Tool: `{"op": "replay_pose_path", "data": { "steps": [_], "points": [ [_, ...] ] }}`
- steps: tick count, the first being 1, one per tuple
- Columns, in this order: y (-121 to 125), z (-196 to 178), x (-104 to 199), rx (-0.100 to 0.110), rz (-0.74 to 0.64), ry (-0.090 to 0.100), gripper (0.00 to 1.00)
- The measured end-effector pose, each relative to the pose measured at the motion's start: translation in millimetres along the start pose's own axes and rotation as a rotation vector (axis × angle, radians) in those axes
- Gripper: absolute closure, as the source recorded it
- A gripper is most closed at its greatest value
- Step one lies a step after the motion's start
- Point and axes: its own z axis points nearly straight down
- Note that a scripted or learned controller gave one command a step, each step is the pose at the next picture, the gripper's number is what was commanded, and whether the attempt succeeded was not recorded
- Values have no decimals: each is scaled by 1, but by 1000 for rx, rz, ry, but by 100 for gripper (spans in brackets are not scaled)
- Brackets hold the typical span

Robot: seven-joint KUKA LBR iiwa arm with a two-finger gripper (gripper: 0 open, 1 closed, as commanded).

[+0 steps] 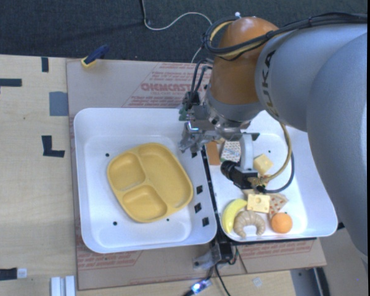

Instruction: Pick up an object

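My gripper (193,142) hangs under the orange wrist band, over the upper part of the divider between the two bins. In the left bin (89,165) lies a yellow three-compartment plate (149,180). Just right of the gripper, in the right bin (314,208), sit a brown block (213,153) and a speckled white piece (232,151). Toy food is grouped at that bin's front: a banana (232,212), a croissant (250,224), an orange (281,222), a holed cheese slice (257,202) and a pale yellow cube (263,163). I see nothing held in the gripper.
The big grey arm covers the back and right of the right bin. Both bins rest on a cardboard sheet (129,85) on the wooden bench. A blue and yellow clip (94,55) lies at the cardboard's far left corner.
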Motion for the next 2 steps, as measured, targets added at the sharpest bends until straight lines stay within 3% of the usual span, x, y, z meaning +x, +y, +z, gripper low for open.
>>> {"op": "replay_pose_path", "data": {
  "steps": [2],
  "points": [
    [0,15,30,0,5,-2,100]
  ]
}}
